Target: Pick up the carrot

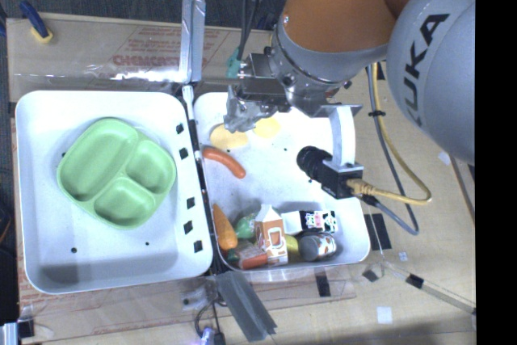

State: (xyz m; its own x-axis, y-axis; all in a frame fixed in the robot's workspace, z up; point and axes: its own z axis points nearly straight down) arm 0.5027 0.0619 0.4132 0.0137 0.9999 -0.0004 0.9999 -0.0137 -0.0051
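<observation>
You have the grey and orange arm [380, 4] reaching in over the right bin [347, 242], which sits beside the left bin [40, 174] on the tabletop [73, 44]. In the left bin lies a green sectioned plate [117, 171]. The end effector [239, 122] hangs over the upper part of the right bin, just above a pale yellow item [230, 138]; you cannot tell how its fingers stand. A sausage [224, 161] lies just below it. Your carrot [224, 228] rests against the bin's left wall at the lower corner, well apart from the end effector, touching a clutter of small cartons [272, 238] and a dark can [317, 246].
</observation>
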